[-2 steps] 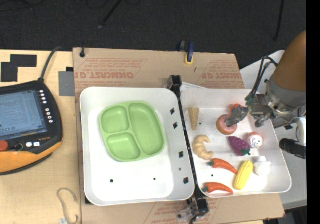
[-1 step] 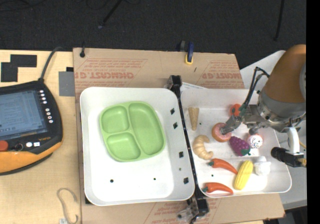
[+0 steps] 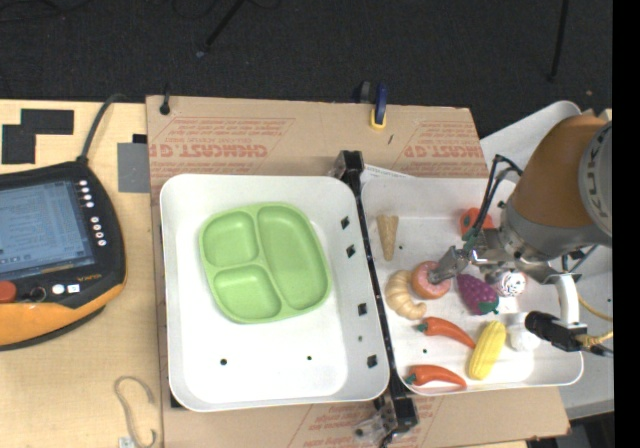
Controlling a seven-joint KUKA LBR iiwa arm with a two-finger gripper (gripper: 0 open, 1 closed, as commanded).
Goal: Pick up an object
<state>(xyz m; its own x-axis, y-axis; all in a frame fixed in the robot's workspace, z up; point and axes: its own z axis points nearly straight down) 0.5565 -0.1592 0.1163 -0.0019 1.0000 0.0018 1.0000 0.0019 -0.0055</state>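
Observation:
My gripper (image 3: 462, 261) hangs low over the right bin (image 3: 560, 372), reaching in from the right. Just left of it lies a pink donut (image 3: 430, 281), and right below it a purple bunch of grapes (image 3: 477, 294). A croissant (image 3: 405, 295) rests to the donut's left. Toward the front lie two red chili peppers (image 3: 446, 331) (image 3: 436, 375) and a yellow corn cob (image 3: 487, 349). A tan cone (image 3: 387, 233) is at the bin's back left. A red-orange fruit (image 3: 469, 220) sits behind the gripper, partly hidden. No object shows lifted in the gripper.
The left bin (image 3: 190, 356) holds a green three-compartment plate (image 3: 264, 262). A small white ball (image 3: 513, 284) and a white piece (image 3: 517, 340) lie near the grapes and corn. A tablet controller (image 3: 50, 246) sits on the bench at far left.

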